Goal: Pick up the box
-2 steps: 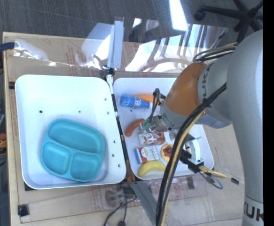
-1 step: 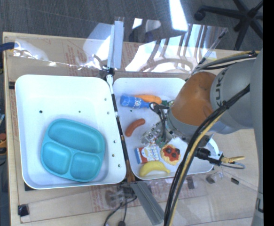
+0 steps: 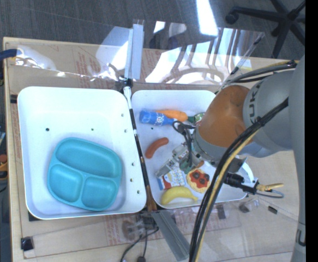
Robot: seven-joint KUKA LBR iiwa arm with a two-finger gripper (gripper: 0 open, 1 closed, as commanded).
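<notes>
The gripper (image 3: 176,160) hangs low over the box (image 3: 175,177), presumably lining up a grab. Its grip state cannot be told.

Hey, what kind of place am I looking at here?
Probably a robotics lab: a grey robot arm reaches over two white bins of toy food on a bench, with an office chair base on the carpet behind.
</notes>
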